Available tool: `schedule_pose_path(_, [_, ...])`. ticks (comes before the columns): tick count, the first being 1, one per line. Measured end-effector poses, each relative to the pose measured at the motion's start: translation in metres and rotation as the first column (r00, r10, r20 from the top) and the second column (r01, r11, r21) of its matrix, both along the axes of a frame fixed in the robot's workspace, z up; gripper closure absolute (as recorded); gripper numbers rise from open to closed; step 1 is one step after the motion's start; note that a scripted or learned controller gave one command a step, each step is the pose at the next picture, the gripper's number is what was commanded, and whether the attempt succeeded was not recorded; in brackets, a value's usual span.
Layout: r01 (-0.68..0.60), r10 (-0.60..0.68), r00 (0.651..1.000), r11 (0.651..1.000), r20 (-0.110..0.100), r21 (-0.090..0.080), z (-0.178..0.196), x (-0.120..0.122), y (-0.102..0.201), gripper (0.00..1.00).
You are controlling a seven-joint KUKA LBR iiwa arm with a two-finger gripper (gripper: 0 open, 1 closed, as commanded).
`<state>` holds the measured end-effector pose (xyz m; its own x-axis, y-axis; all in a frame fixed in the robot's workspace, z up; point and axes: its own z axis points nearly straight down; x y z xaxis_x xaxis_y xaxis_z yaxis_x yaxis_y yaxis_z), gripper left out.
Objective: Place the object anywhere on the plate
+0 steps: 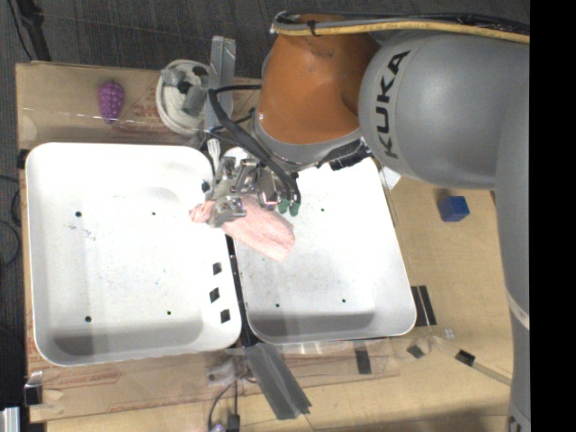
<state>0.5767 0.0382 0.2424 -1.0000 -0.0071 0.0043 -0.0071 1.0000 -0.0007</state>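
A soft pink object (pixel 263 233) lies slantwise across the rims where the two white bins meet. Its larger end reaches into the right bin (pixel 342 277) and a small end pokes out over the left bin (pixel 108 250). My gripper (pixel 230 203) comes down from the orange-banded wrist right onto it. The metal fingers (pixel 236 207) cover the object's upper left part, with pink showing on both sides of them, so the gripper is shut on it. The part under the fingers is hidden. No separate plate can be made out.
The big grey arm hangs over the upper part of the right bin. Behind the left bin sit a purple grape-like item (pixel 111 100) and a white round fixture (pixel 183 94). A blue block (pixel 454 208) lies on the bench at right.
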Motion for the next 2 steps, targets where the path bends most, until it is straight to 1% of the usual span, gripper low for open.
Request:
schedule_pose_path(1, [-0.003,0.003,1.000,1.000,-0.001,-0.001,-0.0062,-0.0030,0.0519,1.00])
schedule_pose_path(2, [-0.002,0.002,1.000,1.000,0.000,-0.001,-0.0059,-0.0028,0.0516,0.00])
